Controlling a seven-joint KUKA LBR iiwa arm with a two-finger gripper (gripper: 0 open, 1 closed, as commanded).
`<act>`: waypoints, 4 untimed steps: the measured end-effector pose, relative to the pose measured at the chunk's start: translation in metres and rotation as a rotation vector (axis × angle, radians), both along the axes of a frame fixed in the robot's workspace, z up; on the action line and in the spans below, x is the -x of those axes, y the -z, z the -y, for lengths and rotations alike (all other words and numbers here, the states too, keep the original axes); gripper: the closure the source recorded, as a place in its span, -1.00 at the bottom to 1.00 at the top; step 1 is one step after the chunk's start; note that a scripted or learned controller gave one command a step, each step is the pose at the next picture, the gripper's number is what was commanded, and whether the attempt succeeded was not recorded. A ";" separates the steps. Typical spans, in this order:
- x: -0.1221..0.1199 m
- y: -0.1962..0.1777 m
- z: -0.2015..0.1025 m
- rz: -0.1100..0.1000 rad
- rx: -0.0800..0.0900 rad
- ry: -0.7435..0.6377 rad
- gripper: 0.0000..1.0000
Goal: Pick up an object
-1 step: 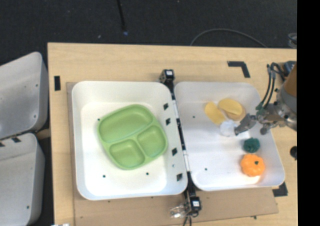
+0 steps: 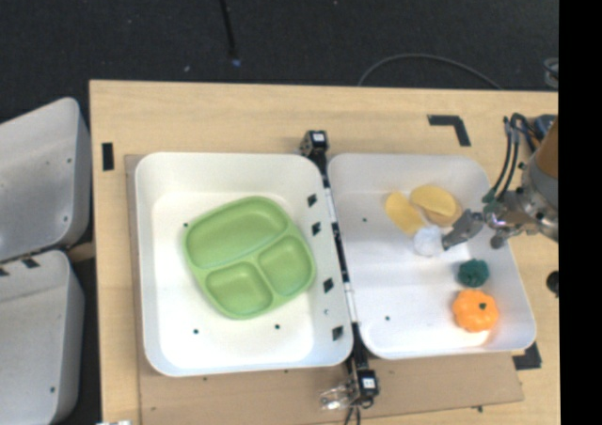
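The right bin [image 2: 376, 320] holds two flat yellow pieces [image 2: 420, 205], a small white object [image 2: 429, 243], a dark green object [image 2: 473, 273] and an orange pumpkin-like toy [image 2: 474, 311]. My gripper [image 2: 478, 232] hangs over the bin's right side, just above the dark green object and to the right of the white one. It is open, with one finger [image 2: 457, 229] near the white object and the other [image 2: 499, 238] toward the bin's right wall. Nothing sits between the fingers.
The left bin [image 2: 160, 338] holds a green three-compartment plate [image 2: 248, 256]. A ridge with black clips [image 2: 331, 244] divides the two bins. The arm's wrist [image 2: 538, 188] stands over the right bin's right rim.
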State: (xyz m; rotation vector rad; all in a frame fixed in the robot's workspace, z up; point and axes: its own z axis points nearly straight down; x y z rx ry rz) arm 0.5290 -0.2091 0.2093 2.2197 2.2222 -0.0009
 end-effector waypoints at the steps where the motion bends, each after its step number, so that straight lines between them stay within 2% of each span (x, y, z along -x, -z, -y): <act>1: 0.003 0.062 -0.005 -0.005 -0.001 0.003 -1.00; 2: 0.002 0.110 -0.005 0.000 -0.001 0.003 -1.00; 3: 0.002 0.098 -0.003 0.003 0.001 0.009 1.00; 4: 0.008 0.038 0.004 0.006 0.003 0.012 1.00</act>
